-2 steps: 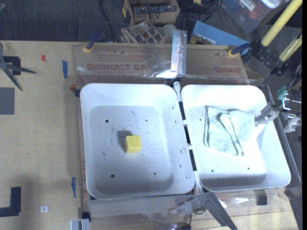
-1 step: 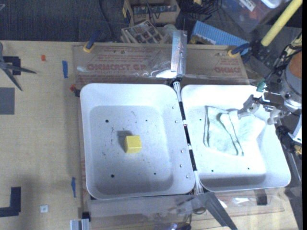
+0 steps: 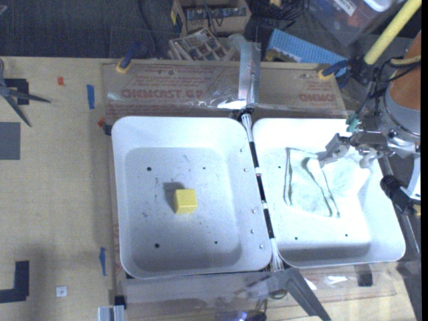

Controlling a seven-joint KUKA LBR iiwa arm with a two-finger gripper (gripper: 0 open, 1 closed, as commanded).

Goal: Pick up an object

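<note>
Hovering over the right shallow white bin (image 3: pixel 381 246), the pincer (image 3: pixel 334 150) sits just above a crumpled pale translucent cloth (image 3: pixel 317 182), its opening impossible to judge, while a small yellow cube (image 3: pixel 186 200) lies in the left bin (image 3: pixel 134 139).

Two bins are set side by side on the table (image 3: pixel 53 199), the left bin (image 3: pixel 127 139) touching the right bin (image 3: pixel 381 246) along a shared edge. A block (image 3: pixel 186 200) is placed near the middle of the left bin, and a cloth (image 3: pixel 314 186) is spread in the right bin. The gripper (image 3: pixel 348 146) is positioned over the cloth's far right part.
</note>
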